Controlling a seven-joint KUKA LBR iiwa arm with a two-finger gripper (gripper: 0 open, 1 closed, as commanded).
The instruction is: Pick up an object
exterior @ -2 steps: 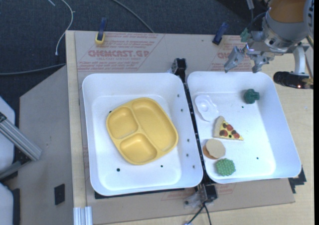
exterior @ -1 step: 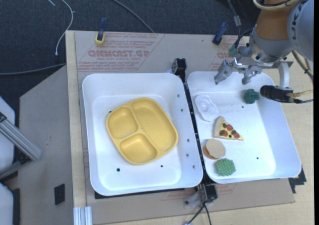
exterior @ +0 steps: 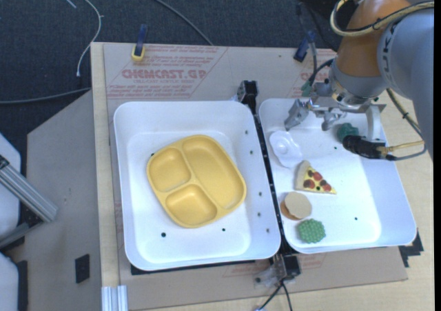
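My gripper (exterior: 311, 118) hangs over the far left part of the right bin (exterior: 386, 220). It is open, and nothing shows between its fingers. Just below it lies a small white object (exterior: 282, 145). A teal object (exterior: 346, 130) sits to the gripper's right, partly behind the arm's cable. Nearer the front lie a pizza slice (exterior: 314, 180), a round tan piece (exterior: 298, 205) and a green bumpy ball (exterior: 311, 231).
The left bin (exterior: 131, 137) holds a yellow divided plate (exterior: 196, 180). A black clamp (exterior: 247, 90) stands at the far end of the seam between the bins. The grey and orange arm (exterior: 386, 34) comes in from the upper right.
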